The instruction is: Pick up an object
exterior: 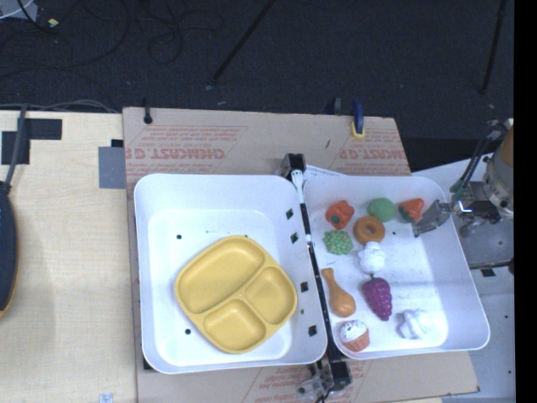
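So the bench (pixel 67 250) has two white bins sitting side by side on a sheet of cardboard (pixel 252 145). The left bin (pixel 159 217) has just a yellow divided plate (pixel 236 293) lying in it, three compartments, turned at an angle.

The right bin (pixel 457 309) is where all the toy food is. Along the top there's a red-orange pepper (pixel 339 214), a green ball-shaped thing (pixel 382 209) and a red-orange piece (pixel 411 209) close to the far right rim. Just below those sit a donut (pixel 369 229) and a bumpy green veggie (pixel 338 243), with a small white item (pixel 372 259) touching the donut's lower edge. Further down: a chicken drumstick (pixel 337 292), a bunch of purple grapes (pixel 377 297), a cupcake (pixel 355 335) at the near edge, and another white lumpy piece (pixel 412 324).

The tool (pixel 432 218) hangs over the bin's upper right edge, just beside the red-orange piece. Can't tell whether it's released or clenched from this angle, and nothing is visibly between its tips.
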You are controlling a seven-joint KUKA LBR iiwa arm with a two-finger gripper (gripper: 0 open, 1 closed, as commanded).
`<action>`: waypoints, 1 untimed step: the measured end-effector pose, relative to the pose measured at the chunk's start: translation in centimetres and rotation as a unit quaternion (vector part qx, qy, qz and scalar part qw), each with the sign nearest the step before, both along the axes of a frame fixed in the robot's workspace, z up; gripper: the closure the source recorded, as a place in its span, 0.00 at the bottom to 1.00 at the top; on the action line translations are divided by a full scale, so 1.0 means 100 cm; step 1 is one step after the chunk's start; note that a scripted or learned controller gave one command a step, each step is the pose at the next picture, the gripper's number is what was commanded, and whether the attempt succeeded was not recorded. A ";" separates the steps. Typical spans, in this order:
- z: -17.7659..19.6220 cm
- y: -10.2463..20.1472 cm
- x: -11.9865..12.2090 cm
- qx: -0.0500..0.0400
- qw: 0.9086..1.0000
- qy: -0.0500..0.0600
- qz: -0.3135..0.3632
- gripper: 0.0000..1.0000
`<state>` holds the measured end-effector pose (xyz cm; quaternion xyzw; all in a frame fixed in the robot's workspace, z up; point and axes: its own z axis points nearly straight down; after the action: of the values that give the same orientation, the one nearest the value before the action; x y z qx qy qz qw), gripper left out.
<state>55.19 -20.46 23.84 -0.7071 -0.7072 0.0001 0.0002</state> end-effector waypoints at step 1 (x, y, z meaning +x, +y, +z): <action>-0.155 0.043 -0.034 0.001 1.000 0.001 0.000 0.00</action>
<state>51.77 -16.21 8.30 -0.7074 -0.7068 0.0004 0.0017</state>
